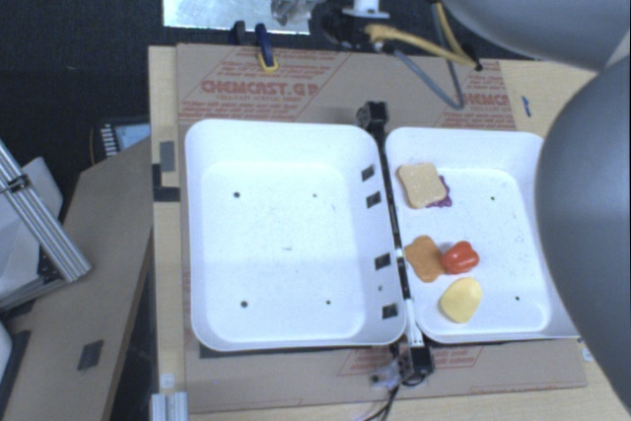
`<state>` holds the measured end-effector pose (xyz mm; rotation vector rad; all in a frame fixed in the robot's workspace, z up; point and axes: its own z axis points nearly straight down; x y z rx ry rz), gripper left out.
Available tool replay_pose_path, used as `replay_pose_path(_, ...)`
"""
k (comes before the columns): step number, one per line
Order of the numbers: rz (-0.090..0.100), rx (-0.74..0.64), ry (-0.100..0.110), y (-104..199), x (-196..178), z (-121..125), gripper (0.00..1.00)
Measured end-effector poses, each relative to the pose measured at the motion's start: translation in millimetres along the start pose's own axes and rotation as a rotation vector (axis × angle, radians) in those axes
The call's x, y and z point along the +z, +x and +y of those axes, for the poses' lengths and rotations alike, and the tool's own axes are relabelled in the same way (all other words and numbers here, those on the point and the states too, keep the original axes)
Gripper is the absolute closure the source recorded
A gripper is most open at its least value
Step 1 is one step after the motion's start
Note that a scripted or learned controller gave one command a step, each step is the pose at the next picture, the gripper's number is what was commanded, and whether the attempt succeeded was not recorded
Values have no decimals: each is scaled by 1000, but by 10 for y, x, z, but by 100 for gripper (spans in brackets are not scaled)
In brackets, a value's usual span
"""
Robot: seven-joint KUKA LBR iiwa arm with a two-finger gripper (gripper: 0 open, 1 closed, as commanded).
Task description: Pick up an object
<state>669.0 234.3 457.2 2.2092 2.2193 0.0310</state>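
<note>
Several small toy foods lie in the left part of the right bin (513,212). A tan slice of bread (420,183) rests on a bit of purple at the far side. Nearer the front sit an orange-brown piece (424,258), a red round piece (460,257) touching it, and a yellow lump (460,300). My gripper (292,3) hangs high at the top of the view, past the far edge of the left bin, well away from all of them. Nothing shows in its grasp.
The left bin (281,237) stands beside the right one, with a black clipped divider (386,222) between them. The big grey arm (552,25) covers the top right and right edge. Cables (434,54) and a blue-yellow clamp (264,49) lie behind the bins.
</note>
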Motion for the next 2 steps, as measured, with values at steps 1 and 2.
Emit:
replay_pose_path(1,-9,4,29,-11,1142,-38,100)
replay_pose_path(2,-6,4,20,-9,1071,-26,0)
